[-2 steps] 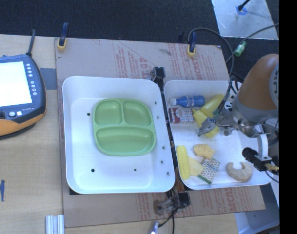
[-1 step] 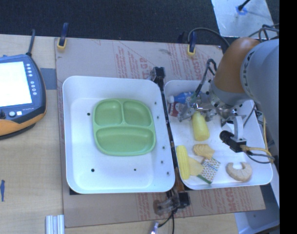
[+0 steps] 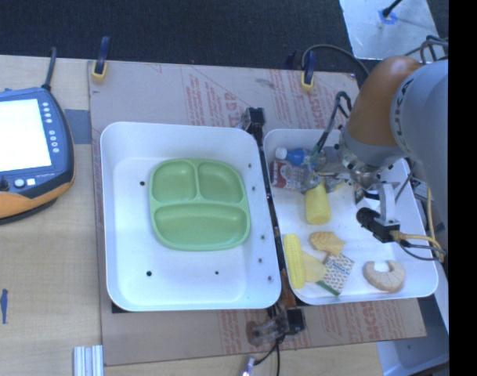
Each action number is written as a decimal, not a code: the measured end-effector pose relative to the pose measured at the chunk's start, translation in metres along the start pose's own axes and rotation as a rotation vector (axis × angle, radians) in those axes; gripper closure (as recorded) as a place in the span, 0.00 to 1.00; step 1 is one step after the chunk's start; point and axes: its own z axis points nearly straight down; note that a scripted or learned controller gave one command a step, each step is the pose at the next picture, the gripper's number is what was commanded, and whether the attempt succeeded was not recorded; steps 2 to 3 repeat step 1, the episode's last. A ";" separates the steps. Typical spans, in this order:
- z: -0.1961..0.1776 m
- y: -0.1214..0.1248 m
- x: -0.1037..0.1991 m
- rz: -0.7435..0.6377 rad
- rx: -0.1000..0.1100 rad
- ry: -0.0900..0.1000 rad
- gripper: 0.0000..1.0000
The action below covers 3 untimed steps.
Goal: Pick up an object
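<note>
The right bin (image 3: 426, 284) holds several small items: a yellow block (image 3: 317, 204), a corn cob (image 3: 293, 259), a tan cracker-like piece (image 3: 327, 242), a patterned packet (image 3: 337, 272), a bitten doughnut (image 3: 384, 276) and a small bottle with a blue cap (image 3: 288, 167). My gripper (image 3: 326, 172) hangs low over the bin's far part, just above the yellow block and right of the bottle. The wrist hides the fingers. Nothing is visibly held.
The left bin (image 3: 121, 210) contains a green divided plate (image 3: 198, 204). A teach pendant (image 3: 23, 151) lies on the bench at far left. Cables and a black fitting (image 3: 379, 224) hang from the arm over the right bin's right side.
</note>
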 end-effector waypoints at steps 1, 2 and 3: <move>-0.091 -0.011 0.063 0.004 -0.005 0.003 1.00; -0.091 -0.011 0.063 0.004 -0.005 0.003 1.00; -0.091 -0.011 0.063 0.004 -0.005 0.003 1.00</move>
